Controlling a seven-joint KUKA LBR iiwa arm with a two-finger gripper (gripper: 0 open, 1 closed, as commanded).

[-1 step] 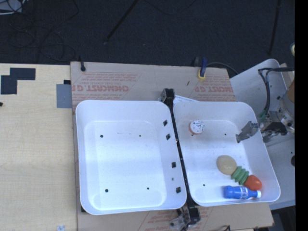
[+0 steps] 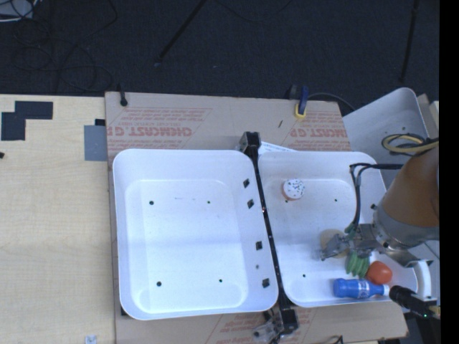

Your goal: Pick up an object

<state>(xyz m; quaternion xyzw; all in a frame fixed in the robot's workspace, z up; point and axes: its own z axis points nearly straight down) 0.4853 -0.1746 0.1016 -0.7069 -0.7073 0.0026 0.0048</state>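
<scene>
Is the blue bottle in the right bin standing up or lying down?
Lying down. The blue bottle rests on its side along the near edge of the right bin, its long axis across the view, beside the orange-red object.

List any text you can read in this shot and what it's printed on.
"CHEMCAST GP", red, upside down: on the cardboard sheet behind the left bin.
The same print, partly cut off: on the cardboard behind the right bin.
Red print along the cardboard's front edge: too blurred to read.
</scene>
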